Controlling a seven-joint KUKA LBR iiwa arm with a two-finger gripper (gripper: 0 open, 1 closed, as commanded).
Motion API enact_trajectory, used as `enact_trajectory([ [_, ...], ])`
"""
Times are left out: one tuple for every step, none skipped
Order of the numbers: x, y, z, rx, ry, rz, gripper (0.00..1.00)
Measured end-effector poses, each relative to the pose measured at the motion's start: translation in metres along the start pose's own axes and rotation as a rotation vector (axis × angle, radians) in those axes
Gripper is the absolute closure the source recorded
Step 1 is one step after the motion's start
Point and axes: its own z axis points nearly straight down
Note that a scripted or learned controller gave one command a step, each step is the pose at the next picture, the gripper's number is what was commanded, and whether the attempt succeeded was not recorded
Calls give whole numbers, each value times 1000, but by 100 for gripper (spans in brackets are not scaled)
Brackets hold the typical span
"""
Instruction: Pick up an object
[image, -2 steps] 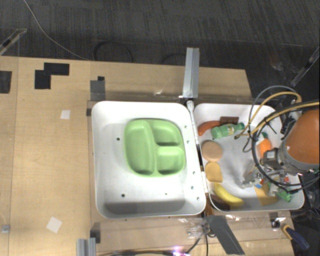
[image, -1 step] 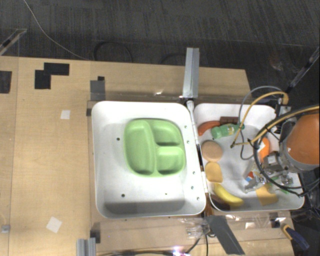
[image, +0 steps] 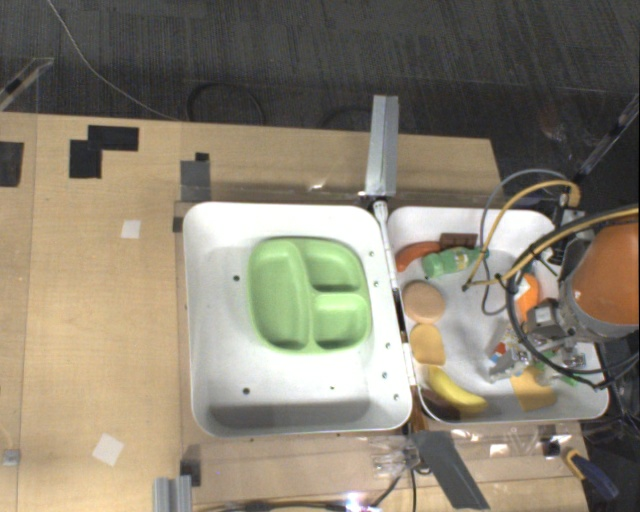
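The left white bin (image: 215, 330) holds a green divided tray (image: 305, 292) lying flat near its middle. In the right white bin (image: 455, 222), going from its left wall rightward, lie a red-orange piece (image: 412, 254), a green bottle-like item (image: 445, 263), a round tan piece (image: 423, 299), a bread-coloured piece (image: 428, 344) and a banana (image: 455, 392). Farther right the gripper (image: 528, 358) hangs low over the bin just above a yellow block (image: 534, 394), and whether its fingers are apart or together cannot be told behind the cables.
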Motion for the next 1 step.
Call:
enact_trajectory([
  [6,4,0,12,8,-28,0],
])
